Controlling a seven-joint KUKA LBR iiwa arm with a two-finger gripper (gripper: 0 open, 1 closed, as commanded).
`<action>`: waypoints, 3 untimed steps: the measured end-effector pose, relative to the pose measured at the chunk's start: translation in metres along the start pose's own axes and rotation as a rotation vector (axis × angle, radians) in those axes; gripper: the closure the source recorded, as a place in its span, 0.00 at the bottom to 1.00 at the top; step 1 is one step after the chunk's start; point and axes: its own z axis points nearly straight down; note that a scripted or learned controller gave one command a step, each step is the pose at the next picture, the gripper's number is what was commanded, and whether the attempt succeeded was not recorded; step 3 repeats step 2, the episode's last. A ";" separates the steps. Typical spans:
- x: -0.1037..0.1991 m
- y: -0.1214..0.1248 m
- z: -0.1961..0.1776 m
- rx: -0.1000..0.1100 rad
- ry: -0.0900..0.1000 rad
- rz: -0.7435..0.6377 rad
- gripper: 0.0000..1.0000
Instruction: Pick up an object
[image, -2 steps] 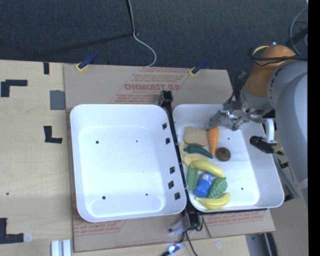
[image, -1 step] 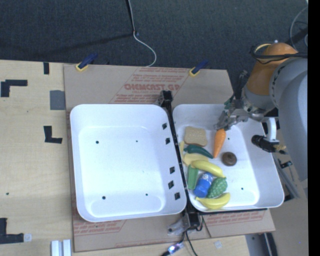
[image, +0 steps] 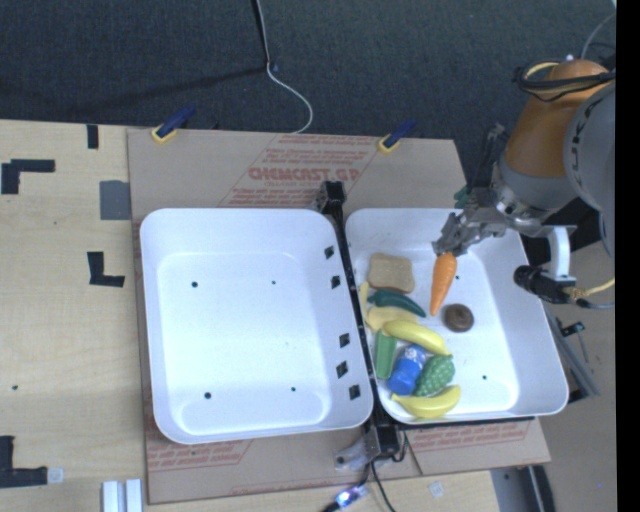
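Observation:
My gripper is over the back of the right bin. It is shut on the thick top end of an orange carrot, which hangs down from the fingers, tip pointing to the bin's front. Just past the carrot's tip, a brown round piece sits on the bin floor. To the left of the carrot lies a tan bread slice.
A pile along the right bin's left wall holds a dark green vegetable, two yellow bananas, a blue item and a green bumpy item. The left bin adjoins it. The arm's grey and orange body reaches in from the right.

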 end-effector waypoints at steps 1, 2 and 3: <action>0.078 0.019 0.000 0.003 0.003 -0.006 1.00; 0.172 0.025 0.001 0.004 0.003 -0.007 1.00; 0.172 0.025 0.001 0.004 0.003 -0.007 1.00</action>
